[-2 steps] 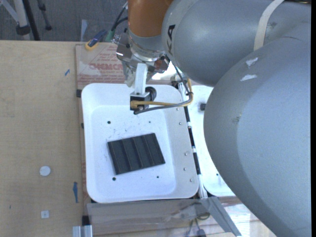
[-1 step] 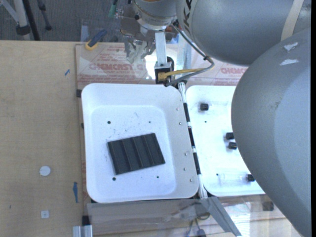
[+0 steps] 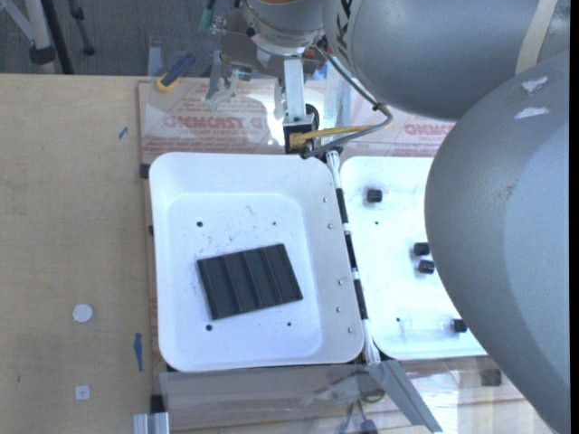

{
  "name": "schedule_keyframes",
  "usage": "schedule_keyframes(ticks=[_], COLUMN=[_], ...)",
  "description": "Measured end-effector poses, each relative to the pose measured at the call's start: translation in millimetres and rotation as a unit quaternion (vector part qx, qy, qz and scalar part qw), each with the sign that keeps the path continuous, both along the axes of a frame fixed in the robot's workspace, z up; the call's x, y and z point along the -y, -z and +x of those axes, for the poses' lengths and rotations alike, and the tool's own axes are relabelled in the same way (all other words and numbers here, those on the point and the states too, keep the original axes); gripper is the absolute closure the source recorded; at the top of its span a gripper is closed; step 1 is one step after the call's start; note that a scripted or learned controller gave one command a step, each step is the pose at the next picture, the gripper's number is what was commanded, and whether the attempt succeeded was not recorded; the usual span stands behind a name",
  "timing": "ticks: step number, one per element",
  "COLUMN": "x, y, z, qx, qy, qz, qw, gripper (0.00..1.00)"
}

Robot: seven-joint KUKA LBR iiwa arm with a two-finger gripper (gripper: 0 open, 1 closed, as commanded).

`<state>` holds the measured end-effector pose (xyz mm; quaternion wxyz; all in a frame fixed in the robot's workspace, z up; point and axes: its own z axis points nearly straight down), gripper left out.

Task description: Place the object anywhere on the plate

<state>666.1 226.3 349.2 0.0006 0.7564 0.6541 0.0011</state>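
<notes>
On the tabletop (image 3: 72, 197), the ribbed plate (image 3: 249, 281) lies flat in the left bin (image 3: 161, 269), ready to receive. Small black pieces (image 3: 421, 250) lie in the right bin (image 3: 389, 278). We cannot tell the raised tool's (image 3: 224, 78) grip.

A left bin (image 3: 172, 183) and a right bin (image 3: 393, 233), both white, sit side by side on a tan bench (image 3: 72, 197). Their sides touch. The left bin has a few tiny dark dots and grey scratch marks on its floor. Behind the bins lies a shiny sheet (image 3: 194, 120) with red letters on it. A small white disc (image 3: 82, 313) rests on the bench, well apart from the bins. A strip of blue tape (image 3: 137, 352) is stuck near the left bin's front corner. A blue and yellow thing (image 3: 175, 70) lies at the far edge.
</notes>
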Motion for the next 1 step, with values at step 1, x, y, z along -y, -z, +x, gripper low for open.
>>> schedule_keyframes(ticks=[1], x=[-2.5], y=[-11.0], z=[-0.2], qx=[0.002], qy=[-0.002], qz=[0.0003], qw=[1.0000], gripper=[1.00])
